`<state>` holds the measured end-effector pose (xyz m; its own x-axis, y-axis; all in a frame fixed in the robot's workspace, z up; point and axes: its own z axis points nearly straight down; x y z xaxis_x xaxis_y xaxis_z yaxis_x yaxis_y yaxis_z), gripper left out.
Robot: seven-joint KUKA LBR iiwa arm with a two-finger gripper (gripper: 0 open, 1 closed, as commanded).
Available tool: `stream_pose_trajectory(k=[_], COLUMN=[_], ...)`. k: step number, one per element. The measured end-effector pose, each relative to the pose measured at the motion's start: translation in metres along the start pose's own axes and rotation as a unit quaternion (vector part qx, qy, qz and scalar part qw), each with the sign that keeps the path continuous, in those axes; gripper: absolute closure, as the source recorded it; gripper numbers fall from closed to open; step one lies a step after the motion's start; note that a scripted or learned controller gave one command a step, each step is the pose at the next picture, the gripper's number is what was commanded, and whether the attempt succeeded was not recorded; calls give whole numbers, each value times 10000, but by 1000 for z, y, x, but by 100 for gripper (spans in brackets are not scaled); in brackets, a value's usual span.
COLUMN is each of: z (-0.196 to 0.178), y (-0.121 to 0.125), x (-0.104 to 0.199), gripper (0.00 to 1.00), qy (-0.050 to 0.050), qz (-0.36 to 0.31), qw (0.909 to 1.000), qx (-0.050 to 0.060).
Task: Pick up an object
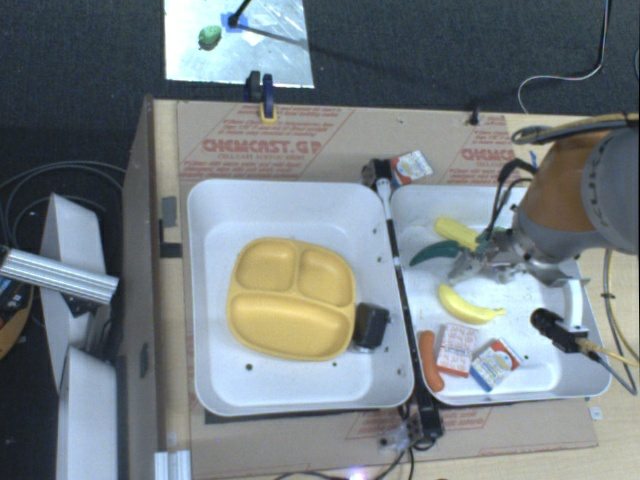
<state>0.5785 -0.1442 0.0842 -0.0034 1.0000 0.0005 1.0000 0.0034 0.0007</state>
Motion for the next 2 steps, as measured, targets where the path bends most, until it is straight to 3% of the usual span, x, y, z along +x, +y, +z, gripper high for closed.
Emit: stream_pose_trajectory(k=[1,2], z=[-1,-11], y=[69,68], x=[37,36], gripper=[0,100], qy=[6,3], qz=[10,-8], qw=[10000,10000], qx=[33,43])
